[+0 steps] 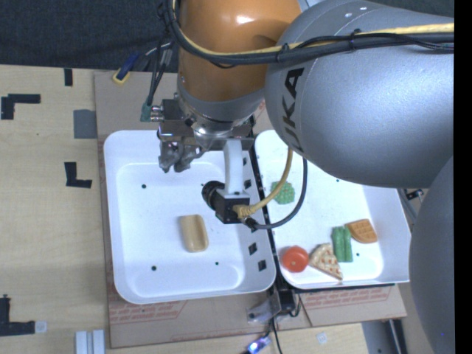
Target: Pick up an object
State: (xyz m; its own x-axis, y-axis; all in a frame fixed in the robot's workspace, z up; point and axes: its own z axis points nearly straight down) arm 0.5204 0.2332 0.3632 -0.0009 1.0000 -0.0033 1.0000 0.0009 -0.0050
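**Arm hangs over the left bin, bread roll lying loose below**

On the left sits a shallow white plastic bin (129,271), and on its floor, toward the near side, lies a small tan bread-shaped block (194,233), flat and on its own. Up at the far end of that same bin hangs the dark metal two-finger gripper (175,161), well apart from the tan block and touching nothing I can make out. Whether its jaws are spread or closed I cannot tell; the tips are a dark blur from here. Above it bulks the grey arm with its glossy orange band (232,35), and a black cable-fed fitting (225,201) dangles near the wall between the bins.

The second white bin (369,198) on the right holds a green leafy toy (284,192) near its left wall, then along the near edge a red tomato (296,258), a pizza-slice wedge (325,260), a green ridged stick (341,243) and an orange crinkled piece (362,231).
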